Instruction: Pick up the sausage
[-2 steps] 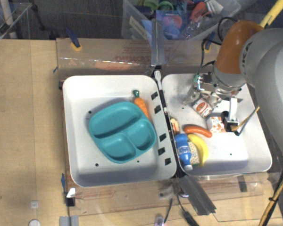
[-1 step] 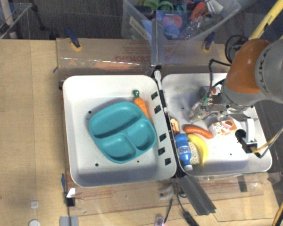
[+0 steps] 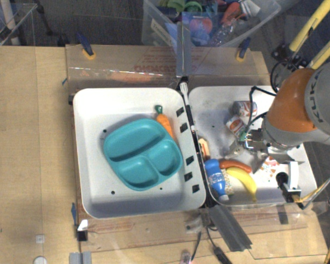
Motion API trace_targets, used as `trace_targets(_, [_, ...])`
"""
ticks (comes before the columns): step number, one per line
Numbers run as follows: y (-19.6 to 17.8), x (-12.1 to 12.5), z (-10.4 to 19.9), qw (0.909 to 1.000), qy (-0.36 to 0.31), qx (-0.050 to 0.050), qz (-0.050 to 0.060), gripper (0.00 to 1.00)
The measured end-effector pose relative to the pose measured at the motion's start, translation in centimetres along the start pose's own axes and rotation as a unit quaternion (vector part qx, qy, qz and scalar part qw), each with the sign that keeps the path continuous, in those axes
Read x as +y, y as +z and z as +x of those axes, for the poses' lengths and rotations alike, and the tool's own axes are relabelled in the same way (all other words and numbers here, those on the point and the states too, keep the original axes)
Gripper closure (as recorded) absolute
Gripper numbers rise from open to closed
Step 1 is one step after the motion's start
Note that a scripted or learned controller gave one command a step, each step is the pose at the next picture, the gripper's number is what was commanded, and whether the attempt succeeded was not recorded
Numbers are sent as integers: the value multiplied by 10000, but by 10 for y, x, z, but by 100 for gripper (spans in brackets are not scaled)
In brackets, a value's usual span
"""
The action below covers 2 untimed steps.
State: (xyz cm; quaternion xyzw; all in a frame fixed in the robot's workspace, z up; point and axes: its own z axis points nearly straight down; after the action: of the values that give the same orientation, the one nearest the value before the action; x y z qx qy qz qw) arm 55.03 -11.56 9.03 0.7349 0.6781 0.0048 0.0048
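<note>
While the gripper [image 3: 252,142] hangs over the right bin [image 3: 214,100], its jaw state cannot be told; the sausage [image 3: 236,164] lies near the bin's front edge, touching the banana [image 3: 243,180].

Claw [image 3: 252,142] fingers hidden under arm wrist, sausage [image 3: 235,164] partly behind banana [image 3: 243,179], storage tub [image 3: 209,10] cut off at top edge

Partial letters "KU" on grey arm [image 3: 323,100], nothing else legible.

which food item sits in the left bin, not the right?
The carrot, orange with a green top, against the teal plate's upper right edge. The banana and sausage lie in the right bin.
</note>
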Motion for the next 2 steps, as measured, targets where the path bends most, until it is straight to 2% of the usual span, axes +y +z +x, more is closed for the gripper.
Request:
trace_targets(1, [0, -37, 20, 9969, 781, -6, -8, 0])
trace_targets(2, [-9, -37, 17, 9968, 801, -25, -9, 100])
